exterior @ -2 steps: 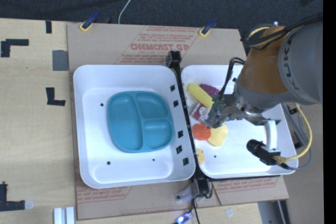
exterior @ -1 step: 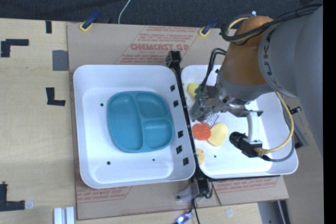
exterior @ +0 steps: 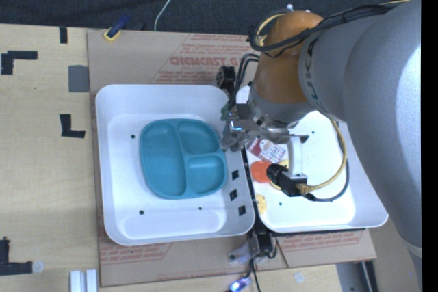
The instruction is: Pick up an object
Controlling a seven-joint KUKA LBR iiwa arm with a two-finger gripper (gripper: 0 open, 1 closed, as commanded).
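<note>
We see the arm (exterior: 356,78) reaching in from the right, its gripper (exterior: 263,147) low over the inner edge of the right bin (exterior: 328,215) at mid-frame, above an orange object (exterior: 260,171) and a red-and-white packet (exterior: 270,149). A teal divided plate (exterior: 181,157) lies in the left bin (exterior: 116,113).

Teal plate (exterior: 183,157) (bins (exterior: 113,147) seemingly white)
</note>
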